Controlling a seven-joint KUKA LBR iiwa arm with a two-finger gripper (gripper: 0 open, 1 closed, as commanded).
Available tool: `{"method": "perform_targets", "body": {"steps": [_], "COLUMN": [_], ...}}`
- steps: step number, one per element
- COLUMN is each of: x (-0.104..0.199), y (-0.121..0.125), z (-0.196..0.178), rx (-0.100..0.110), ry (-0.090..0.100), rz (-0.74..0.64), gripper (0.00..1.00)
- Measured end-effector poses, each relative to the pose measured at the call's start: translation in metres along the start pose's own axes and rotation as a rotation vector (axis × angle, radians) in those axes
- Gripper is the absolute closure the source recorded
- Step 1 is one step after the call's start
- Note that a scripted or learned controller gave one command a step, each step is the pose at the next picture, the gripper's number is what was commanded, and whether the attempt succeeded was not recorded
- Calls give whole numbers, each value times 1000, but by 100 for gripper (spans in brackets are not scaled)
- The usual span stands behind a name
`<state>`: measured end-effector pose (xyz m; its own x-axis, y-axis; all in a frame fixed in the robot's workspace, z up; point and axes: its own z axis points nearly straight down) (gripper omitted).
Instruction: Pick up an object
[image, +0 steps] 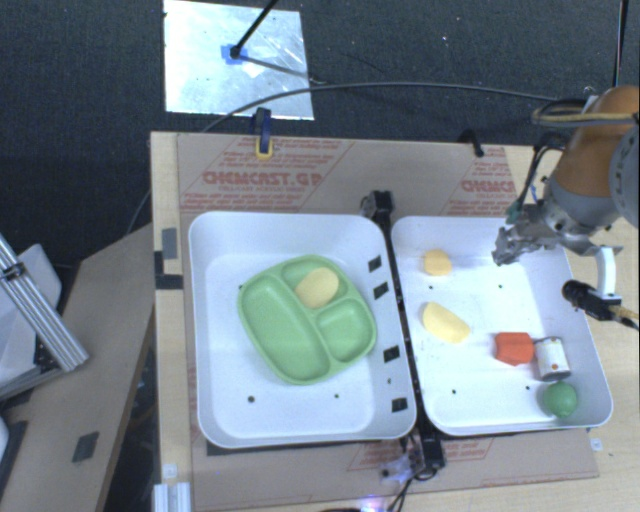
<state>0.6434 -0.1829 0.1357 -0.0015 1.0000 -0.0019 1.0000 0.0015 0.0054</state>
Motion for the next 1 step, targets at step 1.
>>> {"method": "perform_targets", "body": {"steps": [1], "x": [3], "y": [3], "z": [-45], "rx": [-1], "ry": [1], "rz": [-3], "gripper": [100]}}
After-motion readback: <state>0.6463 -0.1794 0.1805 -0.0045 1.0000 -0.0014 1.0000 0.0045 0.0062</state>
